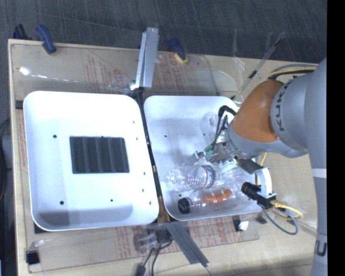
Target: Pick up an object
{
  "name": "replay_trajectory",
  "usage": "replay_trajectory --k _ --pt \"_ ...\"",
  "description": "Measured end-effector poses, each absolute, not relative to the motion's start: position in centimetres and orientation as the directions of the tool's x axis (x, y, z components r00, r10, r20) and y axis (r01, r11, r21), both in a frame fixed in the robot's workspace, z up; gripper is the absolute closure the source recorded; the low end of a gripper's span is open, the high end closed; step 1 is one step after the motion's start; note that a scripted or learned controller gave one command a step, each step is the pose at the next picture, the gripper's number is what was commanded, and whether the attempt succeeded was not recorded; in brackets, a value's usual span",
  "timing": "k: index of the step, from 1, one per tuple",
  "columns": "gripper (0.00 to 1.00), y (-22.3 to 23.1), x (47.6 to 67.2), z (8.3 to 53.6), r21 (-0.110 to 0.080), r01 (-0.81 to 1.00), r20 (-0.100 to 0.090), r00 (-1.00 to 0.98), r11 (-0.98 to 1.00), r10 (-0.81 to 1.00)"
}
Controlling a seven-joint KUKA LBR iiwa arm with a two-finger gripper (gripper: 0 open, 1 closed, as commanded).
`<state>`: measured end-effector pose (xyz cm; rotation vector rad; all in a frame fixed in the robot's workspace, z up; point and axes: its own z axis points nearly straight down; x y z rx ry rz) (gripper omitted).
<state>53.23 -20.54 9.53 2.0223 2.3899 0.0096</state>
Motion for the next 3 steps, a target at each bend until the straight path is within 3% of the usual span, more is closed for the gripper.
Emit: replay_trajectory --k 1,2,3 --pt "0.00 -20.6 51.7 12.5 0.034 0.936 -0.017 -0.350 0.351 0.936" --pt "0.00 -15.6 55.6 9.2 0.000 0.812 -0.001 -0.584 0.584 0.812" --pt "0.00 -13.1 59.0 9.3 0.001 0.657 -0.003 -0.754 0.754 0.657"
